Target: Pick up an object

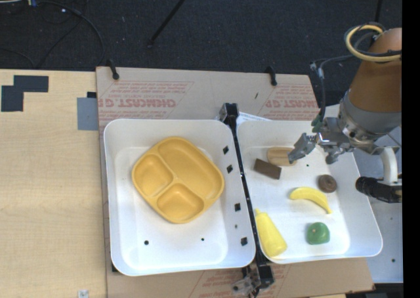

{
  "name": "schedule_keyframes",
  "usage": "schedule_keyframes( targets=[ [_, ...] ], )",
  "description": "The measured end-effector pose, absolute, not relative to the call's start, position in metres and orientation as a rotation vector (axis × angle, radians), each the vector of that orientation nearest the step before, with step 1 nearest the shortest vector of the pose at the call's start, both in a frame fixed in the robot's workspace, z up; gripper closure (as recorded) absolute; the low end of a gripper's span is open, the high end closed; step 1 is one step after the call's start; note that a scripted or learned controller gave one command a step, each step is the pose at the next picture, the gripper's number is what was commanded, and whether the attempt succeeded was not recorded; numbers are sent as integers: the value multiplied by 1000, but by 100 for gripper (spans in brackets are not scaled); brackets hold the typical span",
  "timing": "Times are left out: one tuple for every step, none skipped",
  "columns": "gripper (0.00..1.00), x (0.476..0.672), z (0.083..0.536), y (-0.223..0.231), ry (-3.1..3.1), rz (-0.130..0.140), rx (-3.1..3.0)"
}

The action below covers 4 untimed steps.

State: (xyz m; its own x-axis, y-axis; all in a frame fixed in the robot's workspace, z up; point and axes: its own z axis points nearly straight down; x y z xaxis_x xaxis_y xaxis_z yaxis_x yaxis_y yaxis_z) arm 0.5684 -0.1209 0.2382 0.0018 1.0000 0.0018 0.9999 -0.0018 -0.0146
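1. Right bin [367,237] holds the loot: tan block [281,155] at the far left, dark brown block [267,169] just beside it, small brown round thing [327,183] further right, banana [311,198] in the middle, green ball [317,233] near the front, yellow bottle [270,233] along the near left wall.
2. Left bin [125,237] just has a yellow divided plate [177,178] sitting in it.
3. Gripper [321,149] hanging over the far part of the right bin, close to the tan block. Fingers spread apart, nothing between them as far as visible.
4. Likely target: the tan block, being nearest. Probably light and stiff, looks like wood or foam, so no squish worries. Best bet: pinch across the short sides.
5. Watch out for the dark brown block right next to it, easy to bump or grab both.
6. Banana and ball look like smooth plastic, probably slippery and prone to roll.
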Motion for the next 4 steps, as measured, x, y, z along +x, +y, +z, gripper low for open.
schedule_keyframes(
  targets=[
    [0,571,245,-121,-2221,2,-2220],
    [0,571,200,-115,-2217,7,-2217],
    [0,572,153,-107,-2215,6,-2219],
    [0,566,109,-106,-2215,7,-2218]
  ],
)
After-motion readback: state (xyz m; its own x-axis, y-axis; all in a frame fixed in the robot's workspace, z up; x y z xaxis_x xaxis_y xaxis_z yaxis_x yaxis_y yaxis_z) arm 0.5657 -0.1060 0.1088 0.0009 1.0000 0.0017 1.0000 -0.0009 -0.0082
